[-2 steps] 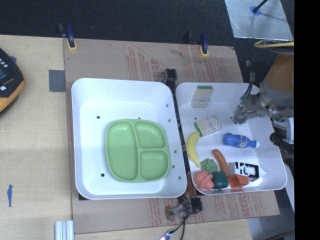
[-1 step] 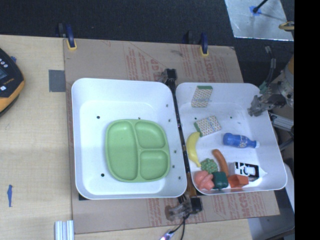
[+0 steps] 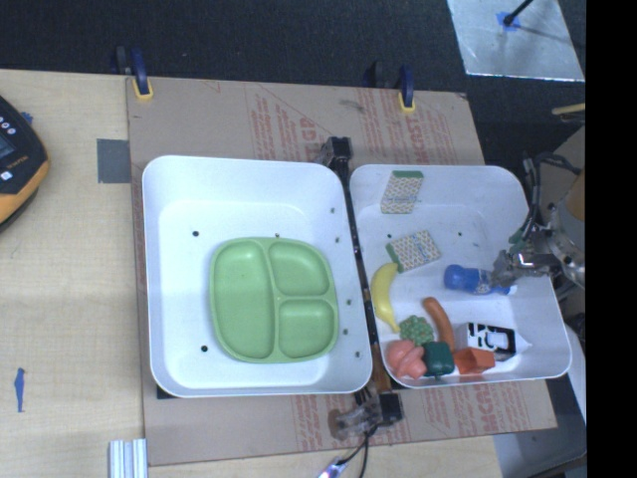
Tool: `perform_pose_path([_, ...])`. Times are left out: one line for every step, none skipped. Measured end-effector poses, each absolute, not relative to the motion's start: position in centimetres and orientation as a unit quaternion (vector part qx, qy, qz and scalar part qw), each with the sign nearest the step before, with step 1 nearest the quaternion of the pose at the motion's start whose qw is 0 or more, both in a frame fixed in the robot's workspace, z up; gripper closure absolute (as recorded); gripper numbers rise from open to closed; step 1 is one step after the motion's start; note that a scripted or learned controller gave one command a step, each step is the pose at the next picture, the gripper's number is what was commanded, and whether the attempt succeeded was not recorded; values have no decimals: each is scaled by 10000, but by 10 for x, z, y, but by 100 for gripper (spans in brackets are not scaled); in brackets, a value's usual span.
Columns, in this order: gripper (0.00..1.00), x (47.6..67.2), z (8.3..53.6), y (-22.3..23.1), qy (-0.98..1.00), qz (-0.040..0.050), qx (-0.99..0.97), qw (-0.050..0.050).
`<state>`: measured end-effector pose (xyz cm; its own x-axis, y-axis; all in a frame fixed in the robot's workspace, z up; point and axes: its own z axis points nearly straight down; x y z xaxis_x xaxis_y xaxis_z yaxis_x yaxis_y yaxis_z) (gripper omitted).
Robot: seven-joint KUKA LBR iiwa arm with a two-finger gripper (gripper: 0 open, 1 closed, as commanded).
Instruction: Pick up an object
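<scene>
**Gripper at the blue object, right bin**

You see the gripper (image 3: 506,270) low at the right bin's (image 3: 468,182) right edge, just beside a blue object (image 3: 461,278). Whether it touches or holds it, you cannot tell. A banana (image 3: 383,294), sausage (image 3: 439,320) and patterned cards lie nearby. The left bin (image 3: 169,192) holds a green divided plate (image 3: 272,300).
</scene>
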<state>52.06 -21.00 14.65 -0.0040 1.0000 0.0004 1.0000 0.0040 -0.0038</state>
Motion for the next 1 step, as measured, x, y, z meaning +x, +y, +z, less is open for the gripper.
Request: perform_pose_path([100,526,188,-193,-7086,6,-7056,9])
